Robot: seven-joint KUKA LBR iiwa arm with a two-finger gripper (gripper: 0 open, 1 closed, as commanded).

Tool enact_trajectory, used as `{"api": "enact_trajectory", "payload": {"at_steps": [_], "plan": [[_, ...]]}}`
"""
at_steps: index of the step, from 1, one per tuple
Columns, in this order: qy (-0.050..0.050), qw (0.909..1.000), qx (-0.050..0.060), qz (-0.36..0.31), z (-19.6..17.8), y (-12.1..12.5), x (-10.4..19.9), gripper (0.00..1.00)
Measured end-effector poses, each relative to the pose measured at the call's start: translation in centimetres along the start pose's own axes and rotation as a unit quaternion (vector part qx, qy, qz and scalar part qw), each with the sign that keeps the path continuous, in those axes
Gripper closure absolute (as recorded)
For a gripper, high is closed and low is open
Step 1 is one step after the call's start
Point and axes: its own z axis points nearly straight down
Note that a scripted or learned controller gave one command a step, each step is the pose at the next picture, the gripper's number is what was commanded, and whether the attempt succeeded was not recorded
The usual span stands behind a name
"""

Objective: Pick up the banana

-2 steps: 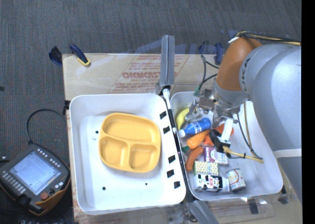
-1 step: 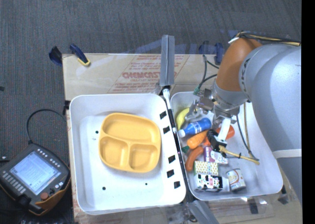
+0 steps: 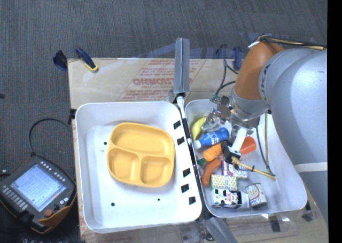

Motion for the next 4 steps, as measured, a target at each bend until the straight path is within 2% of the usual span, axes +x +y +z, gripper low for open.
{"api": "enact_trajectory", "payload": {"at_steps": [1,2,3,4], "plan": [[-0.001,0.9981,0.002,0.061,0.1,0.2,-0.2,0.0],[0.002,0.9982,-0.007,0.06,-0.8,0.5,0.0,1.0],[0.003,0.9777,-0.009,0.21,0.2,0.4,0.2,1.0],[0.006,0.9376,-0.009,0.348,-9.7,-2.5,4.2,1.0]]}}
